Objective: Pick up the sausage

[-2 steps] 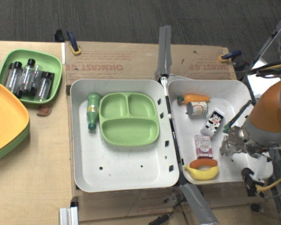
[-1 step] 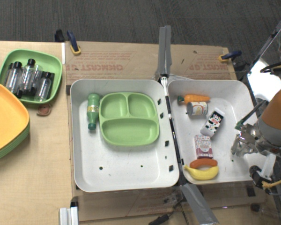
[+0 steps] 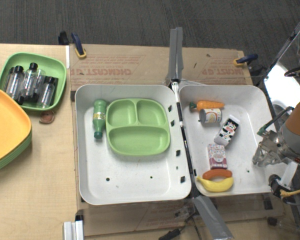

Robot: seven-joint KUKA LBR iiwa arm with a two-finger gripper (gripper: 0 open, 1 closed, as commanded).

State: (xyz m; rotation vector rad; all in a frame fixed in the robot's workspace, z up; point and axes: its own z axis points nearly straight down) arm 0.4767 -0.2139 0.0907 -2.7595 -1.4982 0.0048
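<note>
- I see my tool [image 3: 264,153] at the right edge of the right bin [image 3: 250,96]. It is small and blurry, so I cannot tell how it is set.
- Most of the arm [image 3: 295,129] is cut off by the side of the view.
- The sausage [image 3: 217,174] is in the right bin, near the front edge. It is reddish orange and lies right on top of the yellow banana [image 3: 216,184], which hides its lower side.
- There is one pink packet [image 3: 217,156] just behind the sausage.
- I count one carrot [image 3: 210,104], one small can [image 3: 210,116] and one black and white carton [image 3: 228,131] farther back in that bin.
- The left bin [image 3: 130,184] holds one green plate [image 3: 138,126] with three parts and one green bottle [image 3: 99,117] beside it.
- On the surface [image 3: 30,199] at the left I see a green tray [image 3: 55,69] of dark bottles, too close together to count well.
- The orange plates [image 3: 5,134] are cut off at the left edge.
</note>
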